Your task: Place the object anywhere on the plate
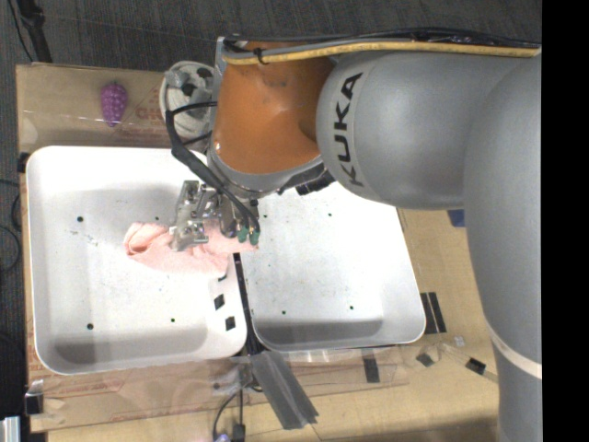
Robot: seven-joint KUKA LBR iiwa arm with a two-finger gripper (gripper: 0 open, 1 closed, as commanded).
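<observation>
The arm (405, 127) covers much of the right bin (331, 274) and runs off the frame's right side. The gripper (198, 233) hides part of the pink object (152, 240), and its finger spacing is unclear.

You have open white floor across most of the left shallow white bin (55, 274): its near half and its far-left corner lie bare, so a gripper could come down there freely. Toward its right side, the crumpled pink cloth-like object (156, 242) lies on the floor, and the metal two-finger gripper (191, 233) stands right over its right end, blocking that spot. The bulky grey arm with its orange band (267, 109) overhangs the far edge between the bins and covers much of the right shallow white bin (340, 330). The raised rims where the bins meet form a ridge you must clear. A small purple grape-like cluster (113, 102) sits on the bench beyond the left bin, well apart.
</observation>
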